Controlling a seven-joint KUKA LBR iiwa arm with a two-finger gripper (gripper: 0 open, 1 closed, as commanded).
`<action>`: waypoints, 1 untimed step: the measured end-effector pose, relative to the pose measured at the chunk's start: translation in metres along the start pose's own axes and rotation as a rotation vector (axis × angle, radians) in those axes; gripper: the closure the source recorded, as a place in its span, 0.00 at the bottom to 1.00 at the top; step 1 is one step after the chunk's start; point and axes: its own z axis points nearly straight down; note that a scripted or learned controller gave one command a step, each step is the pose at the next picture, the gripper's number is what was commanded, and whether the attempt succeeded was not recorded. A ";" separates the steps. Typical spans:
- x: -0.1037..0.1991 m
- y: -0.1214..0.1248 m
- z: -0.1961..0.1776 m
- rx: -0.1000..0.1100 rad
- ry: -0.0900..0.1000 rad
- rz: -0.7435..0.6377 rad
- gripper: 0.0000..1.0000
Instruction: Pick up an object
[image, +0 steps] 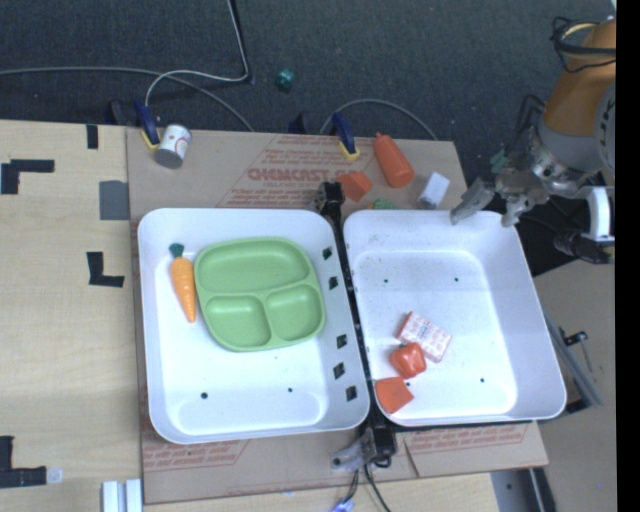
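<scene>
We look down on a pale wooden table (60, 330) carrying a brown cardboard sheet (270, 175), on which two shallow white bins sit side by side; beyond the table's far edge lies dark grey carpet (420, 60) crossed by thin cables (200, 80). We take the right bin (450, 260) as our landmark.

Inside it, toward its near left corner, lie three small objects in a cluster: a pink-and-white packet (425, 335), a red block (408, 360) touching the packet's near side, and an orange piece (393, 395) against the near wall. Any of these could serve as the object to be picked.

Immediately left of the landmark, the left bin (160, 390) holds a green divided plate (260, 292) and a toy carrot (183, 285) just beside the plate's left edge.

Beyond the landmark's far wall, on the cardboard, rest an orange bottle-shaped toy (393, 160), a small orange block (355, 185) and a pale cube (434, 188); a small cylindrical can (173, 143) lies well to the left.

Red print on the cardboard reads roughly "CHEMCAST"; the remaining lettering is too small for us to read.

The end effector (492, 205) hovers over the landmark's far right corner, fingers spread apart and holding nothing. The arm (580, 100) is cut off at the view's edge.
</scene>
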 end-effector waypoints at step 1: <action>0.046 -0.034 -0.003 0.000 0.000 -0.001 0.00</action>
